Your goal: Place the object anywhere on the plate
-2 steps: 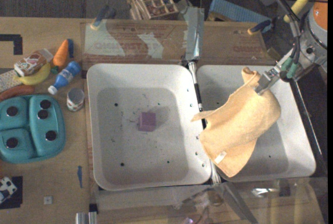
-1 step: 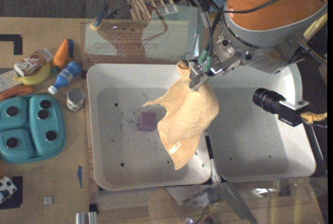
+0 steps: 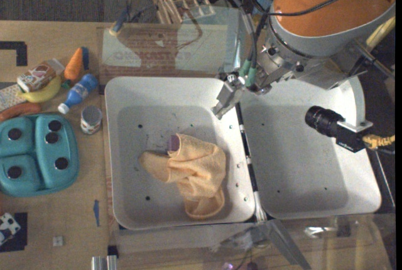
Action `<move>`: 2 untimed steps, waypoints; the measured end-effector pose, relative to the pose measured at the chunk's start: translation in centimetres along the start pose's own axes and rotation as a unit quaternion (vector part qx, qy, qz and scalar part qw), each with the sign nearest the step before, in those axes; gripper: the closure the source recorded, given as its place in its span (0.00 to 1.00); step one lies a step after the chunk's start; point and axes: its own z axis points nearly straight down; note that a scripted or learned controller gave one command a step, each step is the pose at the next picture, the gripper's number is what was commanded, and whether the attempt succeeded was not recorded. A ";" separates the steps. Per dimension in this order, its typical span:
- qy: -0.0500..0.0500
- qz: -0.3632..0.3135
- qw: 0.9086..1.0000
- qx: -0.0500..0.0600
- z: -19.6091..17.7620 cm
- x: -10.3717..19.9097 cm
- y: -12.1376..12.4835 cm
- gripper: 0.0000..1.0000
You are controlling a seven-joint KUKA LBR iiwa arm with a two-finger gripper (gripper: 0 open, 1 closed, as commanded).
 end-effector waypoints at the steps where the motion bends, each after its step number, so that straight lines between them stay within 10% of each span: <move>1: 0.001 0.076 0.997 0.002 16.1 4.8 3.6 0.00; 2: 0.002 -0.054 0.999 0.003 32.0 1.1 10.2 0.00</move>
